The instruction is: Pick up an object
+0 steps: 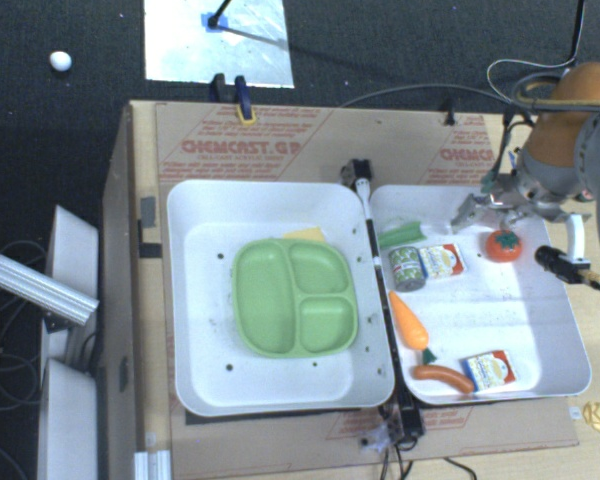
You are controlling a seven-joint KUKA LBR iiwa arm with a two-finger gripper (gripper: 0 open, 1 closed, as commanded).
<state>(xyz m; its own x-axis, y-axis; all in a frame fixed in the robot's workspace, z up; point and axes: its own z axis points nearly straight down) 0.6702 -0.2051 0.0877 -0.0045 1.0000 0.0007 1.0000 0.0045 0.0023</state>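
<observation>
My gripper (489,215) hangs over the back of the right bin (510,313), its two metal fingers spread apart and nothing between them. Just in front of it and slightly right lies a red tomato (502,246) with a green top. To its left lie a white packet (442,260), a dark can with a green label (407,267) and a green piece (400,233). Further forward in the same bin are an orange carrot (410,323), a red sausage (442,376) and a small carton (490,368).
The left bin (195,268) holds a green divided plate (295,298), with a yellow piece (303,235) behind it. A divider (375,278) separates the two bins. The arm fills the upper right, above the right bin's far corner.
</observation>
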